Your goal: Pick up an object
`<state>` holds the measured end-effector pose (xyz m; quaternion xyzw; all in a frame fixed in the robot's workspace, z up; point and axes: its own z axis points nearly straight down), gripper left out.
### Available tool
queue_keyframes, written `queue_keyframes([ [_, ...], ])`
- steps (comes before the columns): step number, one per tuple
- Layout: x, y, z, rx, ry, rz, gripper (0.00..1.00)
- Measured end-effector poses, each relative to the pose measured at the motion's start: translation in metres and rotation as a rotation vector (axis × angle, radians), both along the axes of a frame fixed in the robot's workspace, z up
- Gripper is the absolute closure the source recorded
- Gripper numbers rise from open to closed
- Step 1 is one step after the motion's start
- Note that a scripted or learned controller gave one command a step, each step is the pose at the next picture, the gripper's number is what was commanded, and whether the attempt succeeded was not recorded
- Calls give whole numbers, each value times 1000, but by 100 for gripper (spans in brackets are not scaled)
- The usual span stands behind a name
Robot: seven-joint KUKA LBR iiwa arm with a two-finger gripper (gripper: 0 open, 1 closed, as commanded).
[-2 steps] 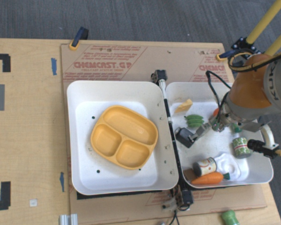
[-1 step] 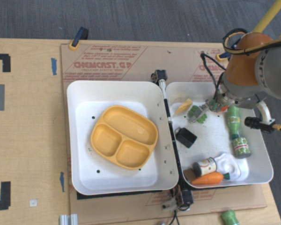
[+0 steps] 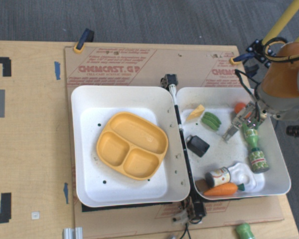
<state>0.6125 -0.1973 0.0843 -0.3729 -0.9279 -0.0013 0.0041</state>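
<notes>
You're looking down on two white bins side by side. The left bin [image 3: 84, 133] holds a yellow divided tray [image 3: 132, 145] lying flat, three compartments up. The right bin [image 3: 279, 178] is the crowded one, and that's where your arm [image 3: 281, 78] has come in from the right, orange band showing above the wrist.

The gripper [image 3: 239, 123] hangs low in the far-right part of that bin, its metal parts pointing down and left — whether anything is caught in it, you cannot tell from this angle. Just beside it on the right lies a green bottle [image 3: 254, 148], lengthwise, touching or nearly touching the tool. A red piece [image 3: 239, 106] peeks out just behind the gripper. To its left sit a green vegetable [image 3: 211, 120] and a pale yellow wedge [image 3: 195, 113], with a black block [image 3: 197, 145] nearer the dividing wall. Along the near edge — a carrot [image 3: 221, 190], a small figure-like toy [image 3: 219, 176] and a white object [image 3: 245, 176] bunched together.
</notes>
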Motion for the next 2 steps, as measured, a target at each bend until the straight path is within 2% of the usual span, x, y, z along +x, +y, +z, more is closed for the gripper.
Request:
queue_keyframes([
  [1,5,-2,14,-9,-23,-2,100],
  [2,27,83,117,-5,-14,-118,100],
])
